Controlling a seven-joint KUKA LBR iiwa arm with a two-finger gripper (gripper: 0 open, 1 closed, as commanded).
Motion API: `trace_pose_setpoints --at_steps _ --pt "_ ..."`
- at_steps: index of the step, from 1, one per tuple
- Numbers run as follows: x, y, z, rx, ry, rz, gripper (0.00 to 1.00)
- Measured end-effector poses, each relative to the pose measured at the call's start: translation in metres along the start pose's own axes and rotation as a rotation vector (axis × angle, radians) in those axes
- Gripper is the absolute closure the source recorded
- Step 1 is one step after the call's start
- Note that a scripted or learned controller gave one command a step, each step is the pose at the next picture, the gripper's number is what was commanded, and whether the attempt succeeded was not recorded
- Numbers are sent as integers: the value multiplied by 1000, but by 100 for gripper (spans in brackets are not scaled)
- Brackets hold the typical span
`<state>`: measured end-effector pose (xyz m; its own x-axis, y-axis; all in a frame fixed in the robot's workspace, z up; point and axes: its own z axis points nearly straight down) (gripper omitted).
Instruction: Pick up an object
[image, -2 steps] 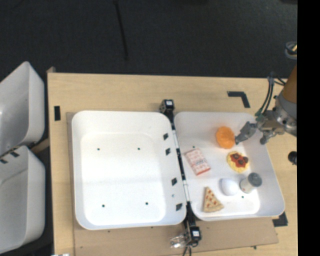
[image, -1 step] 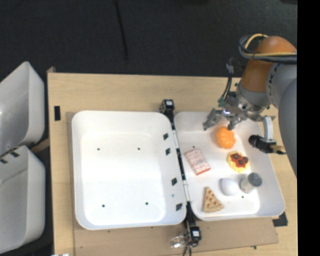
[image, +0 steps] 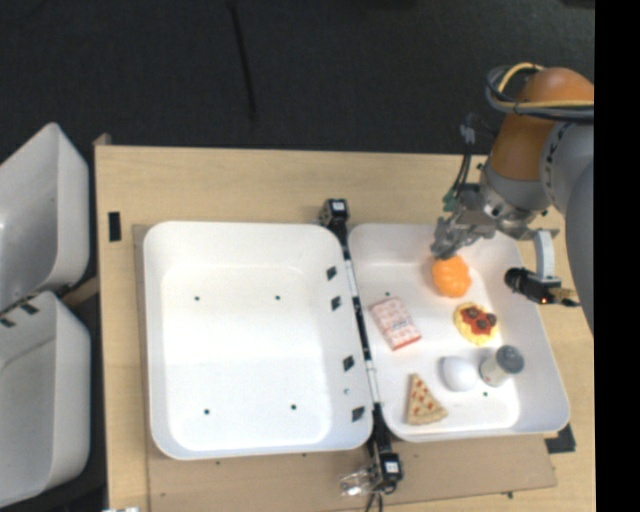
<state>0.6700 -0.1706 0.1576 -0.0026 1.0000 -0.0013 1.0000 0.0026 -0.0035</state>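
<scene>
The right bin (image: 400, 250) holds several small things. An orange ball (image: 451, 277) lies near its back. A pink-and-white packet (image: 394, 323) sits left of the middle. A yellow tart with red topping (image: 476, 322) lies toward the right. A white ball (image: 458, 373), a grey cylinder (image: 503, 363) and a pizza slice (image: 424, 401) sit near the front. My gripper (image: 447, 240) hangs just above and behind the orange ball, close to its top.
The left bin (image: 240, 335) lies beside the right one, with a black-clipped divider rim (image: 352, 320) between them. Bare bench (image: 250, 185) runs behind both bins. White moulded shapes (image: 40, 300) stand off the bench's left edge.
</scene>
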Motion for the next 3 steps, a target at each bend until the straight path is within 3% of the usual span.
trace_pose_setpoints --at_steps 1,2,3 --pt "-62 -61 -8 1 -2 10 100" --pt "-30 -157 -92 -5 0 5 100" --pt "-60 -181 -91 -1 0 5 100"
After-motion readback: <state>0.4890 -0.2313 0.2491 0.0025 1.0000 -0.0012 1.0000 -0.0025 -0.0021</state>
